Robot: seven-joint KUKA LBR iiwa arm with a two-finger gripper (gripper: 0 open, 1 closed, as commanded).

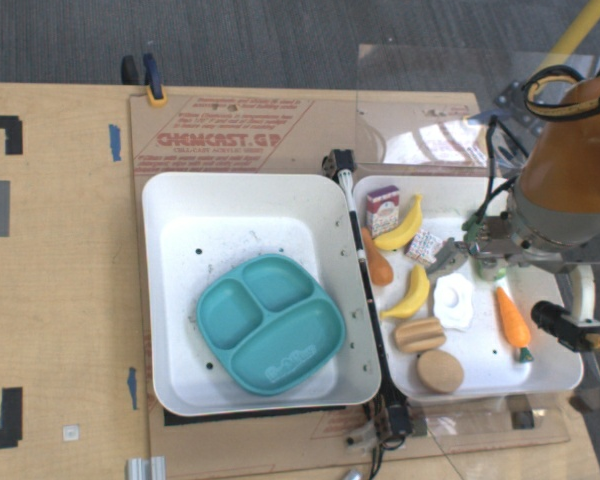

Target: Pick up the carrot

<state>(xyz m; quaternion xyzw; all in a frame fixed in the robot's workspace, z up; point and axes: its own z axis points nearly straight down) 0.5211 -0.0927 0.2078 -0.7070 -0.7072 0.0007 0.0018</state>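
One target: carrot point(512, 320), right of the fried egg point(453, 301)
Feel: likely light, stiff, slick
Hold: mid-body
Gripper point(458, 253): state unclear

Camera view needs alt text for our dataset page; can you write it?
A robot arm's hand hovers over the right bin, which holds a carrot, two bananas and other toy foods. The left bin holds a teal divided plate.

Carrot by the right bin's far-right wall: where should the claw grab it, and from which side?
Grip the carrot across its thick orange middle, coming straight down from above. It lies flat, running lengthwise along the right bin wall, green end nearest the camera, with bare floor either side.
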